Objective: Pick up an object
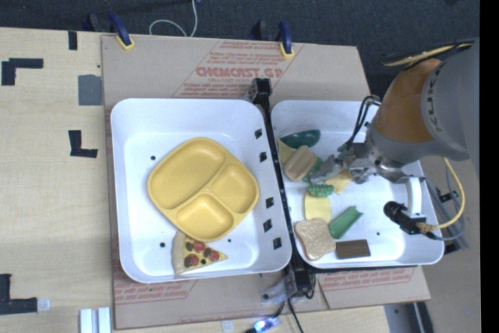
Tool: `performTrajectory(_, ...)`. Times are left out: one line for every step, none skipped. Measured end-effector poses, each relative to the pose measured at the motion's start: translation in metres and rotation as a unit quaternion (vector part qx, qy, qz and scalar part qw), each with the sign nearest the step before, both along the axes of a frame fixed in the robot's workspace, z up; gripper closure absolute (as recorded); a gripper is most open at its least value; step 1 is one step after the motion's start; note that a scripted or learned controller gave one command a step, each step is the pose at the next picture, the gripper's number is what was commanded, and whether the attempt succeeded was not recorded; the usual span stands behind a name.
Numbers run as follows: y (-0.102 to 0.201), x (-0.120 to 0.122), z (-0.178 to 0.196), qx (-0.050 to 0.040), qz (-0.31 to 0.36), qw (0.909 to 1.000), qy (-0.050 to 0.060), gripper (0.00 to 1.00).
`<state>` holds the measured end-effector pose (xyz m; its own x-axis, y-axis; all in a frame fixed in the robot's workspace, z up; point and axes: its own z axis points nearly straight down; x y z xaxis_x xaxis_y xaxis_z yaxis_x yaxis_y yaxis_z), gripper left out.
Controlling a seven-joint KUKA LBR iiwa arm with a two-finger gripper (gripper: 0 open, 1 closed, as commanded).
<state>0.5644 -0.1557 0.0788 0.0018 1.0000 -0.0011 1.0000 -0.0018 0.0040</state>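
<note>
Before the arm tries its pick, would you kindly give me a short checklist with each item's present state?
1. Gripper is over the right bin: ok.
2. Pickable items lie beneath it, such as the yellow piece: ok.
3. Target stands apart from its neighbours: not ok, the pieces crowd together.
4. Something is already held: cannot tell.
5. Yellow tray and pizza slice sit out of the way in the left bin: ok.

From my station I can read only one text: red print on the cardboard sheet [234,70] that lies under the two bins. The large line seems to say "CHEMCAST GP" (I am not sure of every letter, because the print stands at a slant and is faint). More red lines of smaller print run above and below it, but they are too small for me to read.
</note>
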Motion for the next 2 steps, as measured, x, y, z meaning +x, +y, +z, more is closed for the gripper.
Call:
performTrajectory(0.002,0.001,0.020,0.0015,0.001,1.0000,-0.001,1.00)
performTrajectory(0.075,-0.005,0.119,0.0014,0.005,1.0000,-0.001,1.00)
